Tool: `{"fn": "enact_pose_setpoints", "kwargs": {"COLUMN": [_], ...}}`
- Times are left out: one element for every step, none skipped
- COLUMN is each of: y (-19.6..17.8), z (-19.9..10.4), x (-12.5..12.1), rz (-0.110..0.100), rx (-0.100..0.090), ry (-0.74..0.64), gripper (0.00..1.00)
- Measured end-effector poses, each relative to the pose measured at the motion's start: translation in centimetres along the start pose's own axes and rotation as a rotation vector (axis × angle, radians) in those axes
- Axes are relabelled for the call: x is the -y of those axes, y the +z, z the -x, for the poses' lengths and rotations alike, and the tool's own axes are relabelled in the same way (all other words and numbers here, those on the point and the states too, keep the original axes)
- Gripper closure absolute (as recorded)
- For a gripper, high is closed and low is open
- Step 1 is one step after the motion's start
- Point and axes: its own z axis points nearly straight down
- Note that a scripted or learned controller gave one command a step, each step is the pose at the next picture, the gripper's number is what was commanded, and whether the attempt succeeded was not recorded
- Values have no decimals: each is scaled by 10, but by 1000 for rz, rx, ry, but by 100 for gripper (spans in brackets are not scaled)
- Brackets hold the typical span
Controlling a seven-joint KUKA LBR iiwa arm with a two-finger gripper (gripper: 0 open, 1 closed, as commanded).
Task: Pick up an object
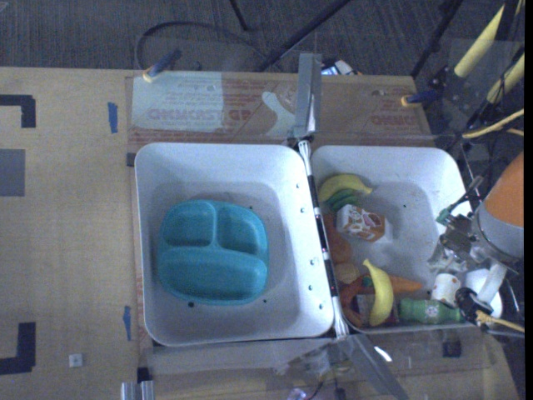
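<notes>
Desk (67, 248) carries two white bins: the left bin (166, 161) has a teal divided tray (213, 252) lying flat in it, the right bin (416, 169) holds the clutter. Arm (506, 211) comes in from the right, its pincer (456, 261) low over the right bin's near-right corner; can't tell the pincer's opening. Objects there: green bottle (426, 311) by the front wall, two bananas (380, 292) (341, 187), small printed carton (360, 223) mid-bin, white cup (446, 287) just beside the pincer.

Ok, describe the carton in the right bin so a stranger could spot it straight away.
Find the right bin, the one without the teal tray. Near its left wall, just below the upper banana, lies the carton. It is the pale boxy item with red print.
</notes>
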Motion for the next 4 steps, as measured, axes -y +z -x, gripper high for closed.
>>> {"fn": "enact_pose_setpoints", "kwargs": {"y": [-145, -97, -97, -139], "z": [-83, -130, -130, -76], "x": [51, 47, 47, 61], "rz": [-3, -6, -6, -7], "rx": [13, 15, 15, 14], "ry": [217, 353, 353, 307], "gripper": [100, 100, 0, 0]}}
